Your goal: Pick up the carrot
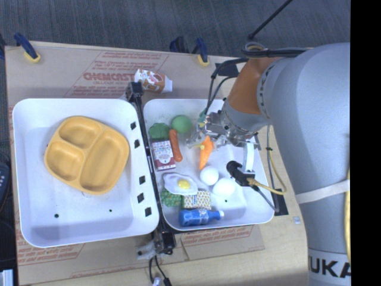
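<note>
Orange carrot (205, 152) between closed jaws (206, 137); "KUKA" on arm (315, 159), "CHEMCAST" on cardboard (89, 76).

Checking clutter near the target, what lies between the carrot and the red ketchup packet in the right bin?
In the camera view, a red sausage lies between the carrot and the ketchup packet, beside the packet.
</note>
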You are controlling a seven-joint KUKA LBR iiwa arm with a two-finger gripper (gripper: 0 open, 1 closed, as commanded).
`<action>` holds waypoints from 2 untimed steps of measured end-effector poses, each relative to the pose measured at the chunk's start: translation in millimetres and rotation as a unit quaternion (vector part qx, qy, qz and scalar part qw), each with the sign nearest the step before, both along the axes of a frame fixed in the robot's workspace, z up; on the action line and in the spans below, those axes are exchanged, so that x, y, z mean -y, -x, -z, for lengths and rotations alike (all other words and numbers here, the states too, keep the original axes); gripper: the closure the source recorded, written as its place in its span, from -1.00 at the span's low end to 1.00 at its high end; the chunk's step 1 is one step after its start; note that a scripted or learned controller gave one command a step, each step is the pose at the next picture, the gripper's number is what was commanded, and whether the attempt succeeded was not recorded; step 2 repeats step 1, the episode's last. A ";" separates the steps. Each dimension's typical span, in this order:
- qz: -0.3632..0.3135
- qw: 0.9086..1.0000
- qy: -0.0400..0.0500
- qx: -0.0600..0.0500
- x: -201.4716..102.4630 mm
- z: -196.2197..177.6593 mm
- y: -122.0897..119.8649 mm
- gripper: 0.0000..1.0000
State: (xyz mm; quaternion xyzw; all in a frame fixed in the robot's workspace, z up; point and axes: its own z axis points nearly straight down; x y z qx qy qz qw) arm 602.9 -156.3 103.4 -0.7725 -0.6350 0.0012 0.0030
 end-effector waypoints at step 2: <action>0.149 0.989 0.002 0.001 -12.5 -138.0 11.7 1.00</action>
